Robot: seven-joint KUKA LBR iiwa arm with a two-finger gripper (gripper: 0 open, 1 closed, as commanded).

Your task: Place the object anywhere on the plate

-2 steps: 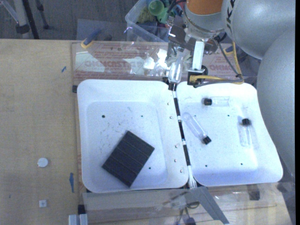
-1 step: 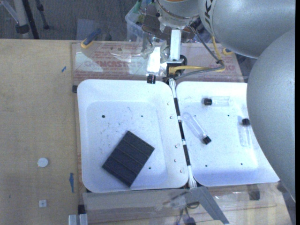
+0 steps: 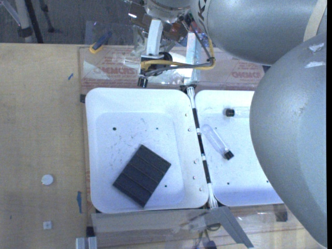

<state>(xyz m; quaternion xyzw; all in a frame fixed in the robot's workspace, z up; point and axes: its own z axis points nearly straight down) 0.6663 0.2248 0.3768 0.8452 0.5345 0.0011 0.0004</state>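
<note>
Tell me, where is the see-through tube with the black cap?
The clear tube lies in the right bin, near its left wall, right of the divider from the left bin where the dark ridged plate sits.

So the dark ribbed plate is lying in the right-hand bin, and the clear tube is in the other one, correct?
Not quite. The camera view shows them swapped: the dark ribbed plate lies in the left bin, and the clear tube lies in the right bin.
</note>
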